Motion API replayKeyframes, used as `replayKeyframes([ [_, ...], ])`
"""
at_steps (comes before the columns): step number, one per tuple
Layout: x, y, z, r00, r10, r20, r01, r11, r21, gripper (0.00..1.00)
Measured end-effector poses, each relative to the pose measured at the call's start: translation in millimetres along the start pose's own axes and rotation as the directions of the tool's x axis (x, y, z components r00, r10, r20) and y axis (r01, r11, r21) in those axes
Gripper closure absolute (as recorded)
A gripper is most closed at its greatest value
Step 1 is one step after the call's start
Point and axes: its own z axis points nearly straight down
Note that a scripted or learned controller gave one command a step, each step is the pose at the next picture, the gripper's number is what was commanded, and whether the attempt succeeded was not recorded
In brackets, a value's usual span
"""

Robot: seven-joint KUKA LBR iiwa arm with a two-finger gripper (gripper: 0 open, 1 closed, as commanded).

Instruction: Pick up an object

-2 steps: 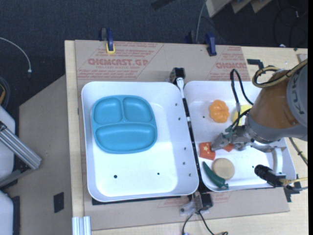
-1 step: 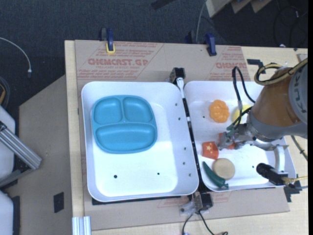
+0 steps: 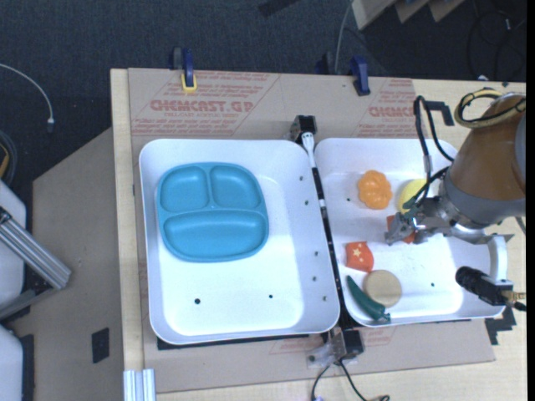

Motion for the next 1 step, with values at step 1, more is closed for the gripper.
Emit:
replayKeyframes([
  [1,-0.2,-1.2,-43.1,1.000,-0.002,0.000,0.002,1.000,-0.001,1.00],
])
